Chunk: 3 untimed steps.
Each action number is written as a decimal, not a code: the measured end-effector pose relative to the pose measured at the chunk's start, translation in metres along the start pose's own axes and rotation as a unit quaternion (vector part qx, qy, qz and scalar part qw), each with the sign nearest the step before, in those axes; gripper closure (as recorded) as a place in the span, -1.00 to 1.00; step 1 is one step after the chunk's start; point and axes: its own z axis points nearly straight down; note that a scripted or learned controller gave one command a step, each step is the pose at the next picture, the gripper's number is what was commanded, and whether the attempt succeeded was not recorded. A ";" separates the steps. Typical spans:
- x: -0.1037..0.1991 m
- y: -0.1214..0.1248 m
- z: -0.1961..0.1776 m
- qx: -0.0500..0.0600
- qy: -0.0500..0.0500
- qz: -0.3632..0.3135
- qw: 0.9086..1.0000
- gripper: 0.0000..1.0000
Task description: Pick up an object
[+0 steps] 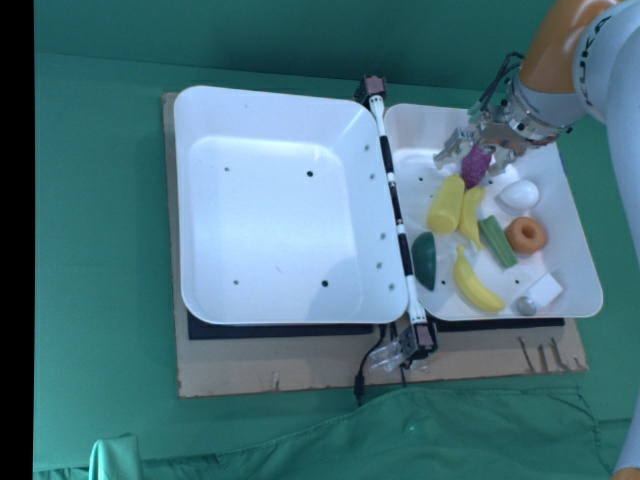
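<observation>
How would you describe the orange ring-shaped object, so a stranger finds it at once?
Look in the right white bin, toward its outer side. The orange ring lies just below the white egg-like piece, beside the green stick. It alone is round with a hole.

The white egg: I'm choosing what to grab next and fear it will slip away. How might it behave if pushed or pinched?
The egg looks smooth and rounded, so it would probably roll if nudged and could squirt out of a pinch. It lies close to the donut and the bin wall, which may stop it. It seems small, likely light.
</observation>
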 end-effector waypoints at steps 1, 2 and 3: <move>-0.021 -0.080 0.008 -0.002 0.000 0.002 1.000 -1.00; -0.022 -0.076 -0.006 -0.007 -0.003 0.002 1.000 1.00; -0.023 -0.098 -0.022 0.003 0.001 0.001 1.000 1.00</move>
